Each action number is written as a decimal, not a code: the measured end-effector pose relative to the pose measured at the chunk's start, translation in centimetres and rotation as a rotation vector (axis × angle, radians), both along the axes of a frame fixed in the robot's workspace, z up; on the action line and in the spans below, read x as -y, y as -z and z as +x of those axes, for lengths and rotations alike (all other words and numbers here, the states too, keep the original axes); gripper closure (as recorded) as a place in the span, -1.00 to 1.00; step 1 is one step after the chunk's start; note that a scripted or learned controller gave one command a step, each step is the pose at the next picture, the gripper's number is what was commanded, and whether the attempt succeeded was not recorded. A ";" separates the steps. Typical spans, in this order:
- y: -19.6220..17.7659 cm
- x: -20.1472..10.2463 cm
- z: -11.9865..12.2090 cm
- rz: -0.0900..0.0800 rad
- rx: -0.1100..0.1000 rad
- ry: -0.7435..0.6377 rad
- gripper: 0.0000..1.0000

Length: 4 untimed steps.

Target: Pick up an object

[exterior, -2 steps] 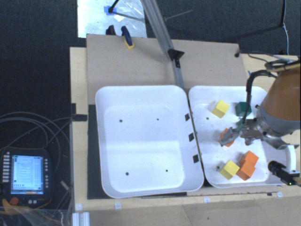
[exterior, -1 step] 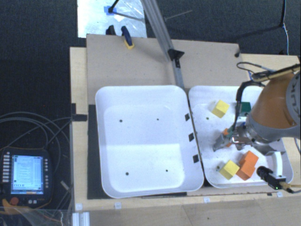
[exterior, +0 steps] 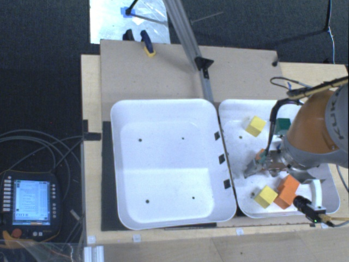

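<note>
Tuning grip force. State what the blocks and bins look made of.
Yellow blocks: probably foam or painted wood; matte, flat faces, sharp edges.
Orange block: looks the same, matte.
Bins: likely moulded plastic; smooth white, rounded corners, faint sheen.

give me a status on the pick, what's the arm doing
Gripper low in the right bin, grasp unclear. Yellow blocks, orange block and green block lie loose. Arm covers the bin's right part.
</note>
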<state>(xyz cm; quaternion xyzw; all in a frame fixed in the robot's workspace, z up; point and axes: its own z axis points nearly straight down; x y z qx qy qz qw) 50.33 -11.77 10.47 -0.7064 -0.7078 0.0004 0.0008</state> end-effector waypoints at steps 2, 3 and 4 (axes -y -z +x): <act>-5.5 -0.3 0.3 -0.002 0.007 -0.002 1.00; -11.6 -1.1 0.4 -0.002 0.010 -0.004 1.00; -15.4 -1.0 0.6 -0.002 0.008 -0.003 1.00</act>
